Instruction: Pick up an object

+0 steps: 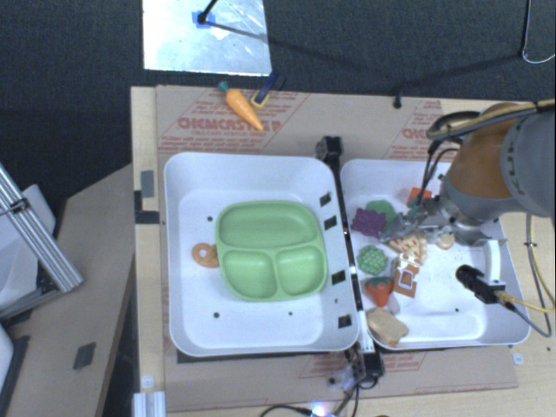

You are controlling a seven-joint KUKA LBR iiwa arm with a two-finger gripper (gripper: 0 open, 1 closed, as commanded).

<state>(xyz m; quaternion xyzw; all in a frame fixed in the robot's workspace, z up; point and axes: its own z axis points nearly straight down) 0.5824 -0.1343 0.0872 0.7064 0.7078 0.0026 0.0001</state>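
Looking down on a tan worktop [287,115] set against a dark floor and carrying two shallow white bins side by side. Noting the left bin [187,233] holding a green divided plate [269,250] with a small brown ring [206,254] just beside its left edge. Following the grey arm [495,172] reaching in over the right bin [452,320], orange band above the wrist. Placing the gripper [413,226] low over that bin's left half, among a cluster of toy food; not being able to tell whether it is apart or closed, or clamped on anything.

Picking out the likely targets there: a purple piece [368,222] just left of the gripper, a dark green leaf [380,208] above it, a round green piece [372,259] below, pale waffle-like pieces [410,254] directly under the wrist, a slice of bread [387,325] near the front rim. Spotting a toy carrot [243,109] lying outside both bins, well apart.

Judging the step as the descent or the grasp itself, with nothing visibly lifted yet. Calling next for closing on one single piece in the crowded pile, then rising straight up without dragging its neighbours.
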